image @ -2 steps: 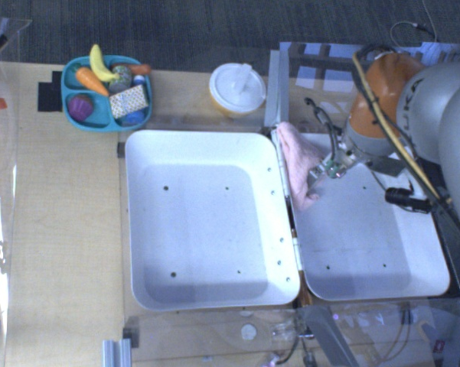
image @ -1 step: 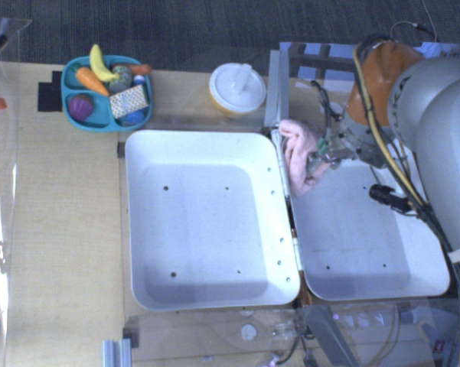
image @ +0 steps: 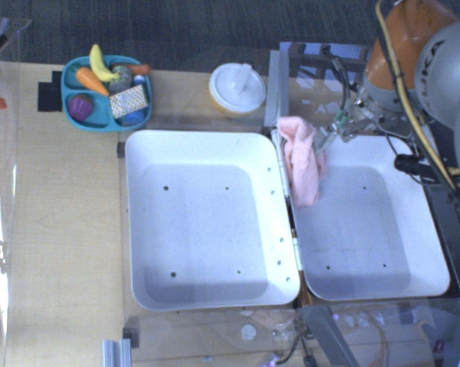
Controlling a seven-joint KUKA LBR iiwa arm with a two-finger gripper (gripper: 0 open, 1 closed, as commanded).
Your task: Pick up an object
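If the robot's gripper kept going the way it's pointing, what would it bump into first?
Most likely the pink cloth. The gripper points toward the picture's left and a bit downward, and the cloth hangs right beside its tip, draped at the right bin's left edge. Depth is hard to judge from above, so it may already be touching.

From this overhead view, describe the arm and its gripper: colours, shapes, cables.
The arm is rounded, glossy grey, with an orange band above the wrist. A yellow cable loops along it beside black cables running down its side. The gripper is a small, dark metal assembly with thin fingers and a greenish part near its tip.
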